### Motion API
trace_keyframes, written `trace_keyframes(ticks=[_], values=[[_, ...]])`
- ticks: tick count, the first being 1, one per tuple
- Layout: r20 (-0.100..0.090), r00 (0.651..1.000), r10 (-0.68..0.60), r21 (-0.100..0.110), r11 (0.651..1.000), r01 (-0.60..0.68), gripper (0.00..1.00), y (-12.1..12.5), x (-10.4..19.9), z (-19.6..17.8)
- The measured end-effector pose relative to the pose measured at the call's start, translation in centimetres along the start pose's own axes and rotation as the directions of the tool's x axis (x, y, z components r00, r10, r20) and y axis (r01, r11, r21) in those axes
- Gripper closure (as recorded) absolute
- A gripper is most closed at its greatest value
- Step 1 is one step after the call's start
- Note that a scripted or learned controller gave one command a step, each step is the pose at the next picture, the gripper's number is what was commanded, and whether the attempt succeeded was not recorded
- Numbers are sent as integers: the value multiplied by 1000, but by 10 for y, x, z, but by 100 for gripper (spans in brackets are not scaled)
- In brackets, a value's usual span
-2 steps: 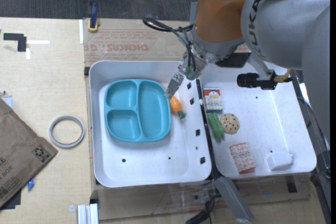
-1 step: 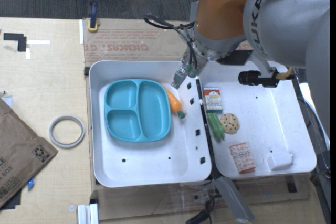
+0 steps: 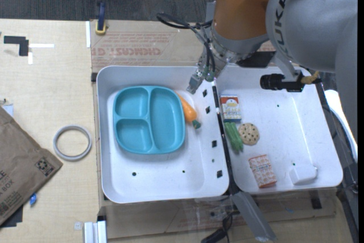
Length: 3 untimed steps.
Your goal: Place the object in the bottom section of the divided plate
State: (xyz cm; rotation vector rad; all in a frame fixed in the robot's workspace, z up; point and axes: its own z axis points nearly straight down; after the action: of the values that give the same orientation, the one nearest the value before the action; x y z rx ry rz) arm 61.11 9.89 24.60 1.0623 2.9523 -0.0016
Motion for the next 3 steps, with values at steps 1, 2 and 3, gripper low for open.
trace_keyframes(ticks=[1,2,3], values=[[-3,976,218,3,976,-218,100,-35,-67,55],[-2,970,245,1,970,-245,100,-72,-43,-32],[-1,840,543,3,840,-543,100,-9,-60,2]])
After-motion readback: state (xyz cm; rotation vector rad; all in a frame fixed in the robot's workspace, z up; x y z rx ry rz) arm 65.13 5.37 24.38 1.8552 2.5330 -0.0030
